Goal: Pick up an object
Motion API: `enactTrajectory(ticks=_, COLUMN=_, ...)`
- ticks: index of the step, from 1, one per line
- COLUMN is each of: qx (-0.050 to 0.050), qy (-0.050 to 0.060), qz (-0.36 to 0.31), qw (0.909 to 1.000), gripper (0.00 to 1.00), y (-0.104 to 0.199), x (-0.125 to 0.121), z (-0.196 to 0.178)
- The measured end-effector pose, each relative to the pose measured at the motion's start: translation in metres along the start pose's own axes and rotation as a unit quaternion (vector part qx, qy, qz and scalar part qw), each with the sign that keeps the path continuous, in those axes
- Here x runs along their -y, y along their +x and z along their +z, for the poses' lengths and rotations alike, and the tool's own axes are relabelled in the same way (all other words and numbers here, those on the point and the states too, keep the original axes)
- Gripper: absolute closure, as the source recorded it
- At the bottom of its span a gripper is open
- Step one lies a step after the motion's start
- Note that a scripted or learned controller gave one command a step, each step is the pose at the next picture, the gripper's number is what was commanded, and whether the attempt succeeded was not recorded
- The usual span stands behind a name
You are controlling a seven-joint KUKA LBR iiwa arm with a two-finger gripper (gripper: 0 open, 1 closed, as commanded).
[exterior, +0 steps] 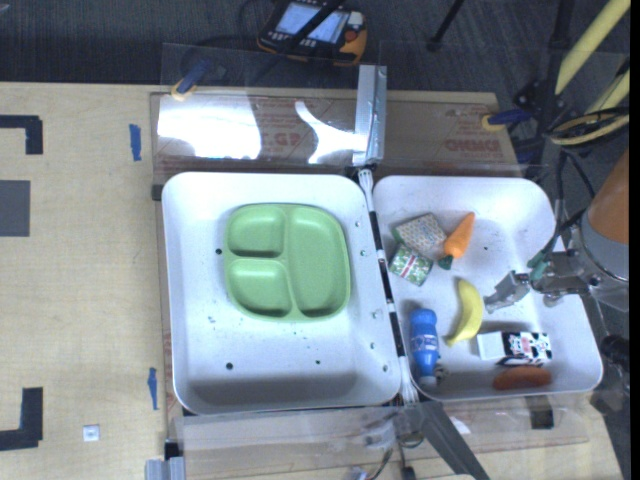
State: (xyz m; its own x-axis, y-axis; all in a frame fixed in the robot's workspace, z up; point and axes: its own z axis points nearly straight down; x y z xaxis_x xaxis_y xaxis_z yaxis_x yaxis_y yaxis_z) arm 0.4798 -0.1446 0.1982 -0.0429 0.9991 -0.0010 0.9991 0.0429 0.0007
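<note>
The hand (512, 286) hangs over the right bin (520, 196), just right of the banana (466, 311), and whether it is spread or pressed together I cannot tell. Around the banana lie a carrot (458, 236), two small green boxes (418, 233) (410, 265), a blue bottle (424, 342), a cow-patterned box (514, 345) and a sausage (521, 376). The left bin (190, 268) on the tabletop (70, 268) holds a green plate (288, 260).
</note>
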Motion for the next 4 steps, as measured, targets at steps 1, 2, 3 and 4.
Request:
enactTrajectory(ticks=1, qx=0.0, qy=-0.003, qz=0.061, qw=0.9981, gripper=0.0, y=0.021, x=-0.024, z=0.111)
enactTrajectory(ticks=2, qx=0.001, qy=-0.004, qz=0.061, qw=0.9981, gripper=1.0, y=0.02, x=-0.024, z=0.101)
enactTrajectory(ticks=3, qx=-0.001, qy=0.001, qz=0.041, qw=0.9992, gripper=1.0, y=0.102, x=-0.023, z=0.014)
enactTrajectory(ticks=4, qx=0.0, qy=0.0, qz=0.033, qw=0.9995, gripper=1.0, y=0.097, x=-0.059, z=0.014)
